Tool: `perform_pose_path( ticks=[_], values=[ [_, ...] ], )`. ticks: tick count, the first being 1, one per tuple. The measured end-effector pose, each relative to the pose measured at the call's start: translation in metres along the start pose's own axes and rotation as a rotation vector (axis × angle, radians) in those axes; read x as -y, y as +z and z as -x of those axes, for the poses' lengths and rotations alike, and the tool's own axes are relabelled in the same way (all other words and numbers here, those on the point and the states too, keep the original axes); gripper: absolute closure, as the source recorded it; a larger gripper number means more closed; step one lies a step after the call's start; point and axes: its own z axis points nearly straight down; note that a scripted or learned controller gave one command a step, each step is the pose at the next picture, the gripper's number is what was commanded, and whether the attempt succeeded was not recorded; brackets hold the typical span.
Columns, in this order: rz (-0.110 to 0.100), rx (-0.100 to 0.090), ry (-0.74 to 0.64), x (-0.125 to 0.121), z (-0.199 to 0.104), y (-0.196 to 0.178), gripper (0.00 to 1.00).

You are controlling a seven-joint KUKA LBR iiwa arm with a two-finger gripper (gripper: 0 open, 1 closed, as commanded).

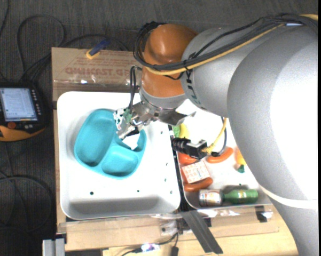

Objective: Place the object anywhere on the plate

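Note:
A blue divided plate (104,145) lies in the left white bin (85,196). My gripper (127,124) hangs over the plate's upper right rim, under the orange band of the arm (168,47). A small pale green and white thing (119,117) shows at the gripper's tip, just above the plate's edge. Whether it is gripped or only lies beside the tip is unclear.
The right bin (189,202) holds a red packet (195,172), an orange piece (220,157), a can (209,197), a green bottle (239,195) and a yellow item (182,129). The arm's grey body covers much of that bin. A tablet (13,104) lies on the floor at left.

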Motion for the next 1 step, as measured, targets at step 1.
perform_pose_path(
  ticks=[1],
  values=[
    [0.001,-0.001,0.000,-0.0002,-0.0002,-0.0002,0.00]
  ],
)
